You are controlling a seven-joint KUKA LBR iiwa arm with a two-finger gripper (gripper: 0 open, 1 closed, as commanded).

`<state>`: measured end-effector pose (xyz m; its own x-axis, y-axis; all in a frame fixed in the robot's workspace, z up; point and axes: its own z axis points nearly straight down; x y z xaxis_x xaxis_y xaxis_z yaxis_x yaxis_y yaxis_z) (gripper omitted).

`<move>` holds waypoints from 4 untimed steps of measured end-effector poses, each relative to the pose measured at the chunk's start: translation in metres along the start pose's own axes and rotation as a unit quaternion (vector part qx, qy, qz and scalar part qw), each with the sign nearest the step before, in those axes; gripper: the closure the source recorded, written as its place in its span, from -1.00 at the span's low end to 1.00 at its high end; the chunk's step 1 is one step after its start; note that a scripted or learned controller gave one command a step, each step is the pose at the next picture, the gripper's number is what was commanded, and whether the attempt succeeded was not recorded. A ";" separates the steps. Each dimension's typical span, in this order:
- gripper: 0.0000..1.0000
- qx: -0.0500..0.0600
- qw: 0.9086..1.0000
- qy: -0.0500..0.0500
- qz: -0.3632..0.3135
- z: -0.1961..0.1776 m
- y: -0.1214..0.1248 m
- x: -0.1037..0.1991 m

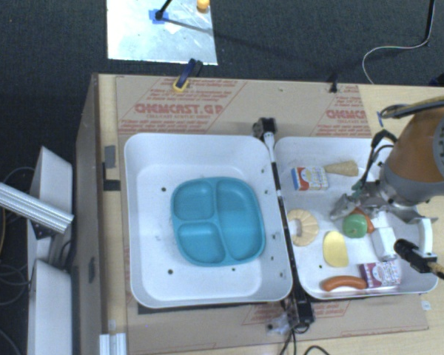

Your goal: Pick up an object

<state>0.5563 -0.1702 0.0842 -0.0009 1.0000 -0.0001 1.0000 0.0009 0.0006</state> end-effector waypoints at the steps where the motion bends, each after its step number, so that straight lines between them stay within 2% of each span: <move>1: -1.00 -0.002 1.000 -0.001 -0.001 -0.071 0.038 -0.033; 2: -1.00 0.000 1.000 0.000 -0.001 -0.010 0.019 0.007; 3: -1.00 -0.001 1.000 0.000 -0.002 0.000 0.090 0.037; 4: -1.00 0.000 1.000 -0.001 0.000 -0.008 0.037 -0.005</move>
<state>0.5936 -0.1750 0.0921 -0.0016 1.0000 -0.0018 1.0000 0.0016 0.0014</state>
